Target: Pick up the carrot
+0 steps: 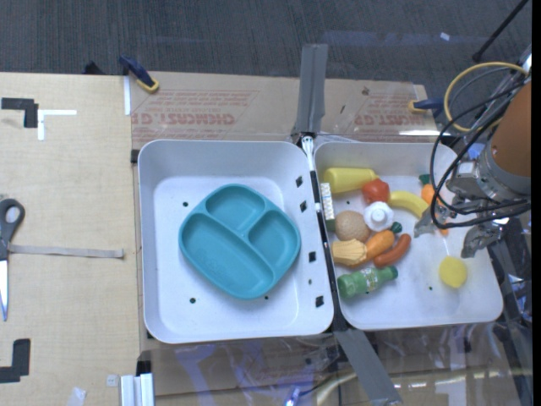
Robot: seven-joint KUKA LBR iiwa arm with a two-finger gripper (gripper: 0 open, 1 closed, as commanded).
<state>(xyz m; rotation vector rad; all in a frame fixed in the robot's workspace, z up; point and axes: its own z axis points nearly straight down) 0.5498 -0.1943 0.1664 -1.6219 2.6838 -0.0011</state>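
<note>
Jaws' state impossible to tell, gripper (452, 227) at right bin's (423, 311) three o'clock, carrot (380, 244) toward nine o'clock.

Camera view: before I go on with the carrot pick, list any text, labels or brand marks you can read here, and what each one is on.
Red print on the cardboard sheet behind the left bin: upside down and blurred, not readable.
Red print on the cardboard behind the right bin: also blurred, not readable.
White label on the divider between the bins: too small to read.
Label on the green bottle: too small to read.
</note>
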